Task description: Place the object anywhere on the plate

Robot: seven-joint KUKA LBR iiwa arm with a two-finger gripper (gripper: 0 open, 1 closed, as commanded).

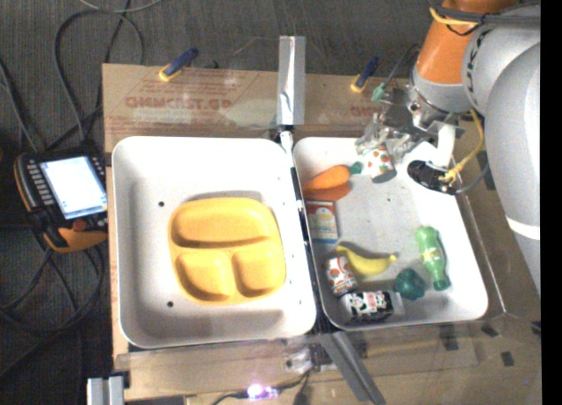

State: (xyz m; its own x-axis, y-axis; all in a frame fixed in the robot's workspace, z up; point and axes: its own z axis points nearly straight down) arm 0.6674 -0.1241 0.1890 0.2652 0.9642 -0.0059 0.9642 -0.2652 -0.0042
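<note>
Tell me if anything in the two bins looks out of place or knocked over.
Nothing is spilled or broken. The yellow plate lies flat in the left bin; the carrot, banana and green bottle lie loosely scattered on their sides in the right bin.

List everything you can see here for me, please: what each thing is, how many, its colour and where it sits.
Plate: one, yellow, three compartments, in the left bin.
Bins: two, white, side by side on the bench.
Carrot: one, orange, top left of the right bin.
Banana: one, yellow, lower middle of the right bin.
Bottle: one, green, right side of the right bin.
Small cup: one, white with dots, right at the hand, top of the right bin.
Carton: one, red and white, left edge of the right bin.
Cans: two, near the front of the right bin.
Tablet: one, dark, left of the bench.
Arm: one, grey and orange, from the right.
Hand: one, over the right bin's top.
</note>
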